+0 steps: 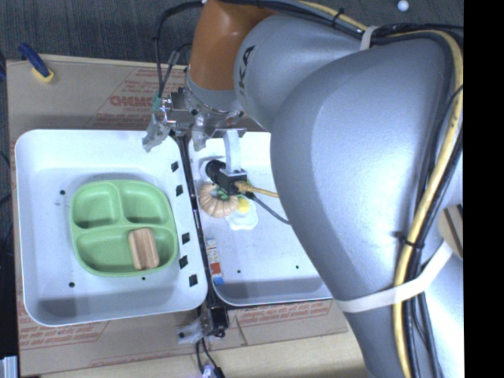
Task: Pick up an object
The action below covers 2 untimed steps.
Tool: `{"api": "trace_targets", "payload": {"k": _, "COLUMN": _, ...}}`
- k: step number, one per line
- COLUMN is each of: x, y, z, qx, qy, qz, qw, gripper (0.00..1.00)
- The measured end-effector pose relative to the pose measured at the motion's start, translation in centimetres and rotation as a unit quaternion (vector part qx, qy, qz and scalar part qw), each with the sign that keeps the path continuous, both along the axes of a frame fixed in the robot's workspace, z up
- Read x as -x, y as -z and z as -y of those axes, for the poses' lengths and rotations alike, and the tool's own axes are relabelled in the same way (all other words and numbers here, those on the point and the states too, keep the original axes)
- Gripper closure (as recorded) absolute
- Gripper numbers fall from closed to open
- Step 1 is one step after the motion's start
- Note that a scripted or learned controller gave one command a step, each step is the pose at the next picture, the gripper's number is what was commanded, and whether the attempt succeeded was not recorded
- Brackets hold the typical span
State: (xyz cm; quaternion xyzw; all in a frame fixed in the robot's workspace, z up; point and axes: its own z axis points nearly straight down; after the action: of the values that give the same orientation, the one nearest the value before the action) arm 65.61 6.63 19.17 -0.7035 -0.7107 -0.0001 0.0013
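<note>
Since the job is to pick up any one thing, the best pick looks like the round tan bumpy toy (214,203), shaped like a little pumpkin. It sits in the right white bin (268,290), close to that bin's left wall. A flat white toy egg with a yellow middle (244,217) lies touching it on the right. In the left white bin (39,235), a green plastic plate with three parts (102,211) holds a small tan wooden block (143,249) in its near part. Both bins rest on a brown cardboard sheet (79,85) on the counter.

The claw (175,138) hangs over the far end of the wall between the two bins. Its two fingers are apart, with nothing between them.

The claw is over the wall, not over the toy. If it went straight down, I think a finger could bump the rim. The bumpy toy is round, so it could roll or pop out of a squeeze. The egg is so close that it might get pinched or pushed too.
</note>
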Motion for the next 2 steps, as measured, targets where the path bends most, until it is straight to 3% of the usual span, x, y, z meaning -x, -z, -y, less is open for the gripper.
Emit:
{"api": "trace_targets", "payload": {"k": 1, "x": 0.1, "y": 9.0, "z": -5.0, "qx": 0.0012, "qy": 0.001, "qz": -0.003, "qw": 1.0000, "gripper": 0.00}}
{"api": "trace_targets", "payload": {"k": 2, "x": 0.0, "y": 10.0, "z": -9.3, "qx": 0.0012, "qy": 0.001, "qz": 0.000, "qw": 1.0000, "gripper": 0.00}}
